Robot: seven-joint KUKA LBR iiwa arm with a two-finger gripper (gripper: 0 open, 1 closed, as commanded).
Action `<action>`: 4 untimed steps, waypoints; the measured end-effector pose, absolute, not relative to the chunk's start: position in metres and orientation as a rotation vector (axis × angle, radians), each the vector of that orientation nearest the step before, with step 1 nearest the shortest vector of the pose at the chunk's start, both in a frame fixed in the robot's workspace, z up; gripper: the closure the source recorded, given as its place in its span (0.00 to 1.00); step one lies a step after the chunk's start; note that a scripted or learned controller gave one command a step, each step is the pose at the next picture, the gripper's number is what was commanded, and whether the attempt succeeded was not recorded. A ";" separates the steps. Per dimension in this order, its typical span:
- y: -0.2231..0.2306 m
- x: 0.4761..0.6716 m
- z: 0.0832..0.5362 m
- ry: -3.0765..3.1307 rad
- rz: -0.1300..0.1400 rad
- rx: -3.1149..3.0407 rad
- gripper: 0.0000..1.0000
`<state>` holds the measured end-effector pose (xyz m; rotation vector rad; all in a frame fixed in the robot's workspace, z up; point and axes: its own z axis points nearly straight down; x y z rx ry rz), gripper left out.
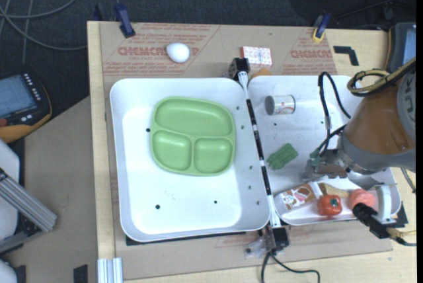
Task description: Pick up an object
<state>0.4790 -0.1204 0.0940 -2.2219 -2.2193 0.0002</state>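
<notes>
Half-hidden claw (322, 166) beneath the arm (380, 126), grip state impossible to tell.

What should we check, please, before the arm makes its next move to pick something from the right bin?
1. Objects present in the right bin: ok; a small can, a green piece, a red tomato-like object and a flat packet lie there.
2. Gripper over the right bin: ok; it sits just right of the green piece.
3. Object between the gripper's fingers: cannot tell.
4. Green piece free of neighbours: ok; it lies apart from the can and the packet.
5. Green divided plate out of the way: ok; it rests in the left bin.
</notes>
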 end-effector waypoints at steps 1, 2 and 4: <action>-0.180 0.479 0.146 -2.222 0.001 -2.226 1.00; -0.171 0.479 0.144 -2.221 0.000 -2.221 1.00; -0.079 0.496 0.184 -2.221 0.000 -2.217 1.00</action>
